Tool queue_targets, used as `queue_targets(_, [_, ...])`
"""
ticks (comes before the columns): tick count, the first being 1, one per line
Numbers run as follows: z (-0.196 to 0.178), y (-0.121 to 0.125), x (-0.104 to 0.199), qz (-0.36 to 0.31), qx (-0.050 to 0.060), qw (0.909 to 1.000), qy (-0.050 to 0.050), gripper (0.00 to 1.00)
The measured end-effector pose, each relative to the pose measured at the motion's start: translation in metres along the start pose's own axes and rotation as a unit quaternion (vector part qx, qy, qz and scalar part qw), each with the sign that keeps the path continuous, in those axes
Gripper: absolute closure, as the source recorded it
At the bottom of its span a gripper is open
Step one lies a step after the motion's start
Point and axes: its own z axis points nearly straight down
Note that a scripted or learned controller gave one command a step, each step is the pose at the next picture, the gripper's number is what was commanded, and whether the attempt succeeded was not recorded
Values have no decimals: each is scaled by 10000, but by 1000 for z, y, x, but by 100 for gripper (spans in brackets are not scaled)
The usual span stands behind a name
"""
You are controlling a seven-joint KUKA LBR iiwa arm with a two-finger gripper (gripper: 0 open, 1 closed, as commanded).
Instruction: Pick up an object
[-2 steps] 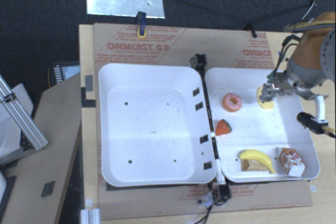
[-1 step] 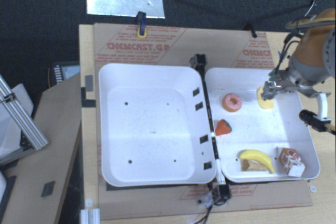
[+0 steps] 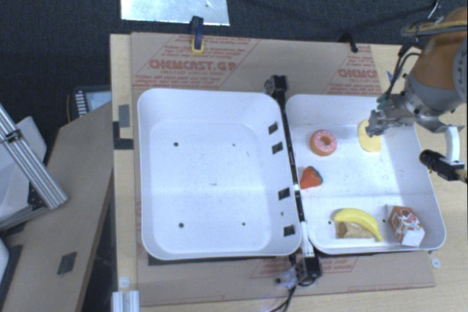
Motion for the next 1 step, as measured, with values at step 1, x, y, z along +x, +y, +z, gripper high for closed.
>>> queue_targets(1, [61, 4, -18, 140, 83, 9999, 43, 100])
